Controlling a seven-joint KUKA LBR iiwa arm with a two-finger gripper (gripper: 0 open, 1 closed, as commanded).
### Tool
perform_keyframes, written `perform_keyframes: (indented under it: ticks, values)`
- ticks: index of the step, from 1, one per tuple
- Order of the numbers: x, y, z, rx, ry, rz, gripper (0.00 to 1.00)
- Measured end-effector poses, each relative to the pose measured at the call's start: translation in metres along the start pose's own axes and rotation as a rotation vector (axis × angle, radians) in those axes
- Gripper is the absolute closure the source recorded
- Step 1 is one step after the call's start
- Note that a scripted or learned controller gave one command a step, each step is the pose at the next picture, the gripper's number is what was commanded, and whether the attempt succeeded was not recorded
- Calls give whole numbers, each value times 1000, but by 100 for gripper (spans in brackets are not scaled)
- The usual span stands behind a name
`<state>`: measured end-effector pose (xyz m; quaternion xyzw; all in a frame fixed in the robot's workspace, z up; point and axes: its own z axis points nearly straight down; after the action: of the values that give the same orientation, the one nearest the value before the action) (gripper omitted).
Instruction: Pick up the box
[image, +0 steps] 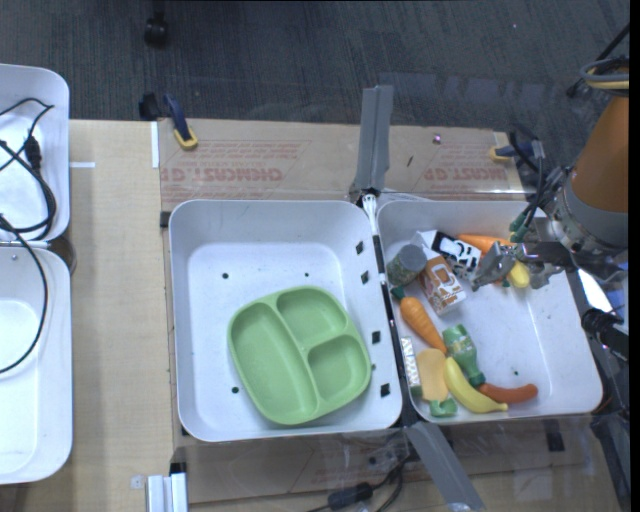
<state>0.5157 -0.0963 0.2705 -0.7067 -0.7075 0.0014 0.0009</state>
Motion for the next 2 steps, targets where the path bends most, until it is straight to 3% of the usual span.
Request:
perform_keyframes:
  ticks: [1,2]
  values:
    - [-5,9,171,1,1,69,0]
    - [-23,88,178,-3,0,81,0]
